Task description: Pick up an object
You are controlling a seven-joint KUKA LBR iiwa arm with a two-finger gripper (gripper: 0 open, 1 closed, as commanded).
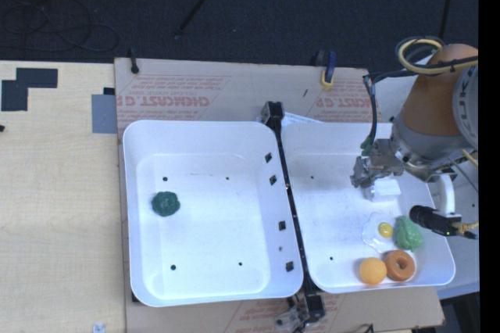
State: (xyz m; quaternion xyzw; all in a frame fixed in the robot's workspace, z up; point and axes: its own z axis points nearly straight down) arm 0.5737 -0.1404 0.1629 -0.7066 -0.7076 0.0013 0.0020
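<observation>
The tool [364, 173] hangs low over the right bin [328, 226], above the bare floor toward the bin's far edge. From this slanted look down there is no telling how wide it stands or whether it has closed, and nothing shows in its grip. The pickings are elsewhere. An orange ball [373, 270] and a brown ring [392, 266] sit touching each other at the near right corner of that bin. A green lump [408, 234] sits just behind them by the right edge, and a small clear piece with a yellow spot [383, 230] lies just beside the lump. Over in the left bin [219, 234] a dark green ball [165, 203] lies alone near the left edge, well apart from everything. The worry is plain: if the tool drops where it hangs, it likely closes on bare plastic and comes up with nothing. If it heads for the corner cluster, crowding is the hazard. Ball and ring touch, so a descent on one could nudge the other, and the ball looks ready to roll away along the wall. The bin's sloped corner could also foul the tool on approach. The clear piece looks thin and flat, hard to pinch. The arm [437, 101] looms bulky above the right edge and may mask part of that side from the camera.
</observation>
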